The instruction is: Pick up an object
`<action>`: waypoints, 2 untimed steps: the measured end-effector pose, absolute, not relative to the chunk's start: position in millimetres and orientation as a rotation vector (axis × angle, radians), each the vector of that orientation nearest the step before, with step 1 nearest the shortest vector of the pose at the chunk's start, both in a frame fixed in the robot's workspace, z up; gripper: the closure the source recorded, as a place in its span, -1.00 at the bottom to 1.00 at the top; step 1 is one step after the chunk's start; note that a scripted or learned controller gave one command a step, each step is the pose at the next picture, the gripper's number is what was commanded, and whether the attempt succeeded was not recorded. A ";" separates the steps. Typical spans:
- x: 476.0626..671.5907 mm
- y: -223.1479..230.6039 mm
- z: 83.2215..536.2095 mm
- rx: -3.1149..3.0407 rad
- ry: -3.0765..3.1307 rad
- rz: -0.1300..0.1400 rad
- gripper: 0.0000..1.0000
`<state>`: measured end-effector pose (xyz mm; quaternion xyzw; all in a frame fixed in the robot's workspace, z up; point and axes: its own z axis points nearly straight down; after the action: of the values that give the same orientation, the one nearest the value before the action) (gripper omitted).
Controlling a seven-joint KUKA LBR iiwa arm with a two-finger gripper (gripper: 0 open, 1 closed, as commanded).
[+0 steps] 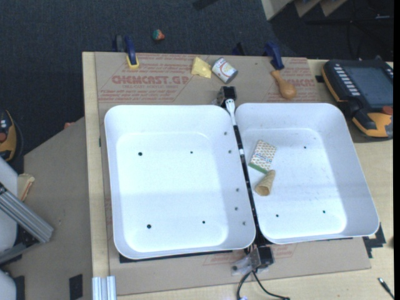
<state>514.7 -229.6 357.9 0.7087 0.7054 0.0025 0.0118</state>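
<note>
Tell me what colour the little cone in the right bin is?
Tan, seen in the camera view: cone.

Small object (159, 35) on dark floor too small to identify; handheld controller (367, 95) cropped at right edge.

Open floor is being left across most of the right bin (325, 167); only its left part, near the shared rim, is being taken up by a patterned box (263, 155) and a cone (265, 182), nearly touching.
</note>
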 end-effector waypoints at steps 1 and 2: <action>494.8 -224.9 523.9 2.204 2.207 0.013 1.00; 485.0 -153.8 448.0 2.219 2.234 -0.003 1.00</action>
<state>485.0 -153.8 448.0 0.7046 0.7096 -0.0010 -0.0035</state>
